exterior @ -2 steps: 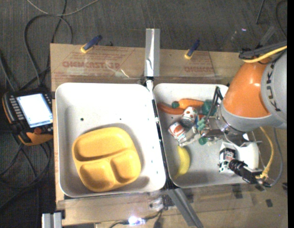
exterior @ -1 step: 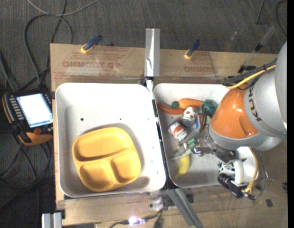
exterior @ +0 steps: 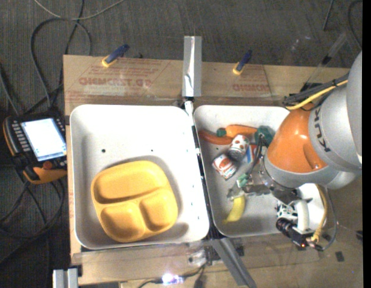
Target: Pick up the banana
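Observation:
The banana is a small yellow piece lying near the front wall of the right bin. My gripper hangs just above its upper end, reaching down from the grey and orange arm that enters from the right. The banana's lower part shows in full, while its top end is partly covered by the gripper. Whether the gripper touches the banana is not visible.
Behind the gripper in the right bin lie an orange carrot, a red-and-white can and another can. The left bin holds a yellow divided tray. A tablet sits off the bench at left.

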Available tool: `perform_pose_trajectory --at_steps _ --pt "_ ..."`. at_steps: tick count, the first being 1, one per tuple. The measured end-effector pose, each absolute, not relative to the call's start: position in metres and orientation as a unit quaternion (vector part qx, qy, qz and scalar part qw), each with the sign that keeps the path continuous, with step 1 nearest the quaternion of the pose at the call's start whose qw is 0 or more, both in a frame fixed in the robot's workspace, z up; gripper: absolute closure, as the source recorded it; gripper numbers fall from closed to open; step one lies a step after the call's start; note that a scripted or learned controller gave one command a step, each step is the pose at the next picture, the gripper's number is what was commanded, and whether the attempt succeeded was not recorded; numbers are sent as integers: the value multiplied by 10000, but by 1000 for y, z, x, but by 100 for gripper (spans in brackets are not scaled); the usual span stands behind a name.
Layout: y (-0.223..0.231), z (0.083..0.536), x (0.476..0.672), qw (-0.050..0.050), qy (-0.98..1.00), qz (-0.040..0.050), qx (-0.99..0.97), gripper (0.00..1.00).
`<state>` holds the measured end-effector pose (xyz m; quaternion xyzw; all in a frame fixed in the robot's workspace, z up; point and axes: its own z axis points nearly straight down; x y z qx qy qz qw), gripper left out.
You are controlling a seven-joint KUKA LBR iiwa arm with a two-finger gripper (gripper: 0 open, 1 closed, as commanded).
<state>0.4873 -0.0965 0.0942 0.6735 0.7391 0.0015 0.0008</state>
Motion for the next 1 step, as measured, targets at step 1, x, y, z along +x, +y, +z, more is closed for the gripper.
perform_pose_trajectory --at_steps 1 --pt "-43 180 523 -20 7191 -36 6949 100"
